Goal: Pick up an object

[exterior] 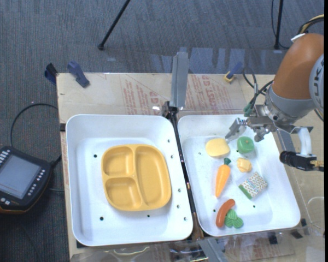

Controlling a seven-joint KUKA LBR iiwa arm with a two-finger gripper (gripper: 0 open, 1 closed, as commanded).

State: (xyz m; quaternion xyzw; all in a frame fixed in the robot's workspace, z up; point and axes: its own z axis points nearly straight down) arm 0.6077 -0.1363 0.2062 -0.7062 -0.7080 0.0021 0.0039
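Observation:
My gripper (245,132) hangs over the far part of the right bin (199,127), its two fingers spread open with nothing between them. Just below it lies a small round green toy (245,144). A pale yellow toy (217,147) sits to the left of the green one. Nearer the front are a small yellow piece (244,165), an orange carrot (222,180), a patterned little box (253,185), a red sausage (225,212) and a green leafy piece (234,220).
The left bin (79,146) holds a yellow divided plate (136,176). A grey post (179,83) stands behind the seam between the bins. A handheld pendant (13,176) lies on the floor at far left.

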